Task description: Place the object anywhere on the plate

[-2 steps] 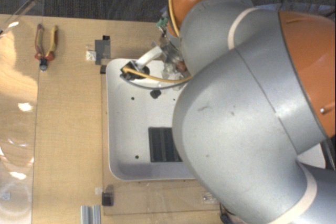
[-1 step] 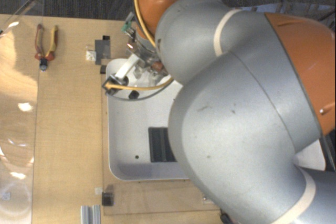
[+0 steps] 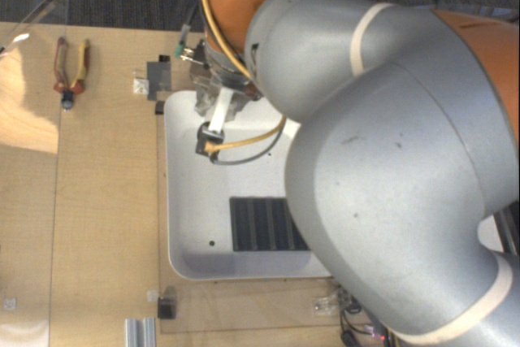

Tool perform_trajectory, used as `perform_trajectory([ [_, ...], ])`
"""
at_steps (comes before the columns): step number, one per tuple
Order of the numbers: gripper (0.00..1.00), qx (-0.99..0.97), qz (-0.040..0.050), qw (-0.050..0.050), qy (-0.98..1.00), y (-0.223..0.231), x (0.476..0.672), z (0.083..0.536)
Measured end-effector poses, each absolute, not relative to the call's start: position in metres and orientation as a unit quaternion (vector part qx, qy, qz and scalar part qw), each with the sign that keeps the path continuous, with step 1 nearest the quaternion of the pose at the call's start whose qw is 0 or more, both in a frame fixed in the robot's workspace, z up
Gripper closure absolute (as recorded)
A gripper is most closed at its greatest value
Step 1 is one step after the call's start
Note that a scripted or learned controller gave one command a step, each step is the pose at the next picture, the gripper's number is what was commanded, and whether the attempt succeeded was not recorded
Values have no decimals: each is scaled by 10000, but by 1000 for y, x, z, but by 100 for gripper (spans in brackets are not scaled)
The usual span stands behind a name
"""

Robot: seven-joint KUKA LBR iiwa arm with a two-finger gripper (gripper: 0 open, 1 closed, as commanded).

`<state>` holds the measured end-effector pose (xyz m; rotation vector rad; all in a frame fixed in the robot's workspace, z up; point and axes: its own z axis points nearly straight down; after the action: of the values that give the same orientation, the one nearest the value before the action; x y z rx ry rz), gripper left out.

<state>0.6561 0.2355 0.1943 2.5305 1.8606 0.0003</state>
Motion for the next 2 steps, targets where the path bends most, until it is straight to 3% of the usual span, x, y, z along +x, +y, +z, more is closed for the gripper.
perform_trajectory([
  [2, 100, 8009, 5, 12, 5988, 239, 656, 215],
])
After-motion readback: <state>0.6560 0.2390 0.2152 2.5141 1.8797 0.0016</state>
